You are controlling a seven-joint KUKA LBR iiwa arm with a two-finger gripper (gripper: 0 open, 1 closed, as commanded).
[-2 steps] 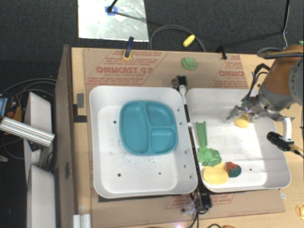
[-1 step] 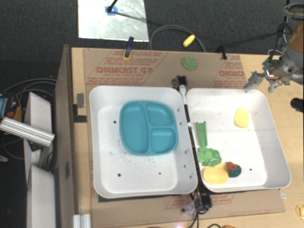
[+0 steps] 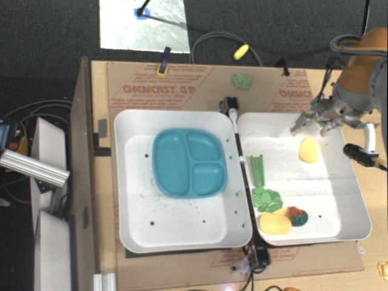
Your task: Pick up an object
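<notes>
My gripper (image 3: pixel 313 126) hovers over the back of the right bin (image 3: pixel 345 180), open, with nothing between its fingers. Just in front of it a pale yellow lump (image 3: pixel 308 151) lies on the bin floor. A green strip (image 3: pixel 257 170) lies near the bin's left wall, with a green leafy piece (image 3: pixel 267 199) below it. At the front are a yellow rounded piece (image 3: pixel 275 224) and a small red and teal object (image 3: pixel 296 215). A blue divided plate (image 3: pixel 189 163) rests in the left bin (image 3: pixel 133 217).
The two bins meet at a dark divider (image 3: pixel 241 162). Behind them, on the cardboard, sit a green round item (image 3: pixel 242 80) and a yellow and blue clamp (image 3: pixel 163 65). A yellow-tipped cable (image 3: pixel 241 52) curves behind the bench.
</notes>
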